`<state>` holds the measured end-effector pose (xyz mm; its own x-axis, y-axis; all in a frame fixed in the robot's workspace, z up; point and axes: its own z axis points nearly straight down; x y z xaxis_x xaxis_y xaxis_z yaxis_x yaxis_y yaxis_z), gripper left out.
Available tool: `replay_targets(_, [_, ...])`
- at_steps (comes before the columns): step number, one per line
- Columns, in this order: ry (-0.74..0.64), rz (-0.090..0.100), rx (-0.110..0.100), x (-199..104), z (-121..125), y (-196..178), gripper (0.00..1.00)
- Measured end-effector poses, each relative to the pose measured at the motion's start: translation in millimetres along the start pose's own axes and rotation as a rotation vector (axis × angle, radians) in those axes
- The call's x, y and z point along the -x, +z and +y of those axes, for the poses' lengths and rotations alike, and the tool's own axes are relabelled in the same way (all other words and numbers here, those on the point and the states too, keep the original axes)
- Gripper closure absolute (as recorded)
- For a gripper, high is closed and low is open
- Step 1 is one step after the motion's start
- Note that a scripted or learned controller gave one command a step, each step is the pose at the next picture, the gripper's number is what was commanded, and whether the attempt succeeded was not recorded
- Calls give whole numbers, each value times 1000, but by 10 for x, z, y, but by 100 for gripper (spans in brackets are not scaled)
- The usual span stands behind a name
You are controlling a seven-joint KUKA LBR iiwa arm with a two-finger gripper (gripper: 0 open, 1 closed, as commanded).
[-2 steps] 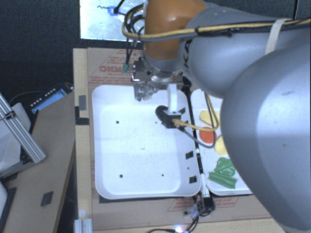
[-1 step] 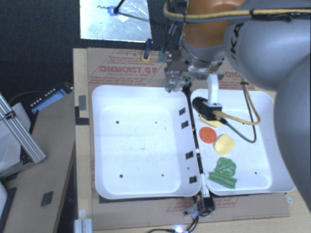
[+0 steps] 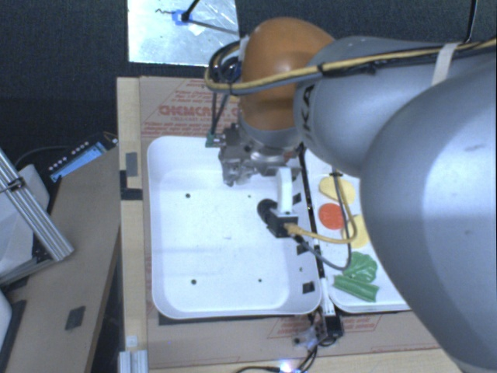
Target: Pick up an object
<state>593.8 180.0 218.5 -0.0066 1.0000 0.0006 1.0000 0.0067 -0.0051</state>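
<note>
The grey arm [image 3: 404, 138] sweeps in from three o'clock and covers most of the right bin [image 3: 388, 305], so only a strip of that bin shows along its near and left edges. In that strip lie the objects to pick: a yellow piece [image 3: 338, 188] at the top, a round orange-red piece [image 3: 331, 216] just below it, another yellow piece [image 3: 359, 231] touching it toward four o'clock, and a green ridged piece [image 3: 359, 277] nearest the bottom rim. Most of the yellow ones are hidden under the arm, so their shapes cannot be made out.

The orange band [image 3: 276, 68] sits at twelve o'clock of the left bin [image 3: 171, 286], with the gripper [image 3: 233, 176] below it, hanging over that bin's upper rim. Whether it is spread or closed cannot be told from this angle, and nothing is seen in it.

A black cable fitting [image 3: 272, 216] and a yellow cable [image 3: 330, 238] hang over the divide between the bins, in front of the objects.

Both bins rest on a cardboard sheet [image 3: 175, 107] printed in red; the letters at eleven o'clock read roughly "CHEMCR", the rest blocked by the arm. A shiny foil square [image 3: 167, 18] lies beyond it at twelve o'clock, and an aluminium rail [image 3: 31, 216] stands at nine o'clock.
</note>
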Motion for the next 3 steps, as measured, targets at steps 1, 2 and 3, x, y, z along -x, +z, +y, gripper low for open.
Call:
replay_targets(1, [0, 2, 11, -562, 456, 156, 100])
replay_targets(2, [9, 0, 10, 35, 207, -659, 100])
replay_targets(3, [0, 2, 8, -570, 503, 329, 100])
